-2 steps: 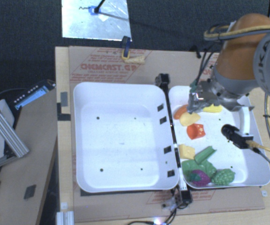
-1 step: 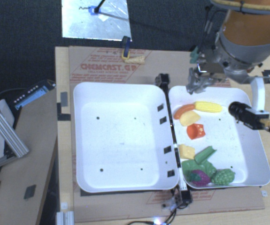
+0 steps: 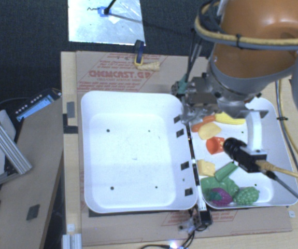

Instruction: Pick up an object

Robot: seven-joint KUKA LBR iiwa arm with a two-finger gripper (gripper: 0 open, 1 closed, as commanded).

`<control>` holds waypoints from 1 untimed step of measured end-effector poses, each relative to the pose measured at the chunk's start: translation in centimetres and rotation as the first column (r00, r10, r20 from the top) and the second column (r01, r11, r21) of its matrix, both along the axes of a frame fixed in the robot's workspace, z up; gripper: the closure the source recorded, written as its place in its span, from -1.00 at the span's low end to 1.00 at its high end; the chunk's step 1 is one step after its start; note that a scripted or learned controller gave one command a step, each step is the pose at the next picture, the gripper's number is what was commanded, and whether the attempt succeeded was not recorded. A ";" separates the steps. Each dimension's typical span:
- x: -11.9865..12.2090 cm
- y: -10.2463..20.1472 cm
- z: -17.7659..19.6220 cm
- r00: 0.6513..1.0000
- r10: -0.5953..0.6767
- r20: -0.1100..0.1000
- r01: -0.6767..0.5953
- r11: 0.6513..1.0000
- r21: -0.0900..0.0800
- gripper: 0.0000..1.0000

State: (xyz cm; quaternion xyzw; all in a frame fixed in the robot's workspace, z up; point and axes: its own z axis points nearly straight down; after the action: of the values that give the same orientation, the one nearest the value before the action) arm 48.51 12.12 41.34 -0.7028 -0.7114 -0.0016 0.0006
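- Gripper (image 3: 196, 109) sits low over the upper-left corner of the right bin (image 3: 281, 139), just beside the divider where the two bins meet. Its body is largely covered by the arm's wrist and orange band (image 3: 263, 19), so whether it is spread, pressed together or pinching anything cannot be told.
- Candidate objects all lie in the right bin, packed along its left side, on the near side of the gripper.
- Closest to the gripper: an orange piece (image 3: 204, 122) and a pale yellow-orange piece (image 3: 209, 132), touching each other, just below the gripper. A yellow banana-like piece (image 3: 229, 120) lies beside them toward the bin's middle, its long axis running roughly across the bin.
- Farther down: a red-orange piece (image 3: 214, 146), then a pale yellow piece (image 3: 206, 167), a green cylinder (image 3: 225, 171) lying at a slant, and at the near edge a purple piece (image 3: 221, 195) beside a bumpy green piece (image 3: 246, 195).
- Black fitting with a yellow cable (image 3: 244, 157) hangs over the bin's middle, hiding part of the floor.
- Left bin (image 3: 133, 149) holds nothing to grasp.
- Judgement: the key relation is that the orange pair lies nearest, just toward the near edge from the gripper; a short shift that way would put it over them. Crowding against the bin's left wall may spoil a clean grasp.
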 end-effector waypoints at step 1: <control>0.1 6.5 4.6 1.000 -0.001 0.004 0.001 1.000 0.001 1.00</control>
State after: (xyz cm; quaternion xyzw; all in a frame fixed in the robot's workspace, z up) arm 48.64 18.60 45.91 -0.7030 -0.7111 -0.0037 -0.0005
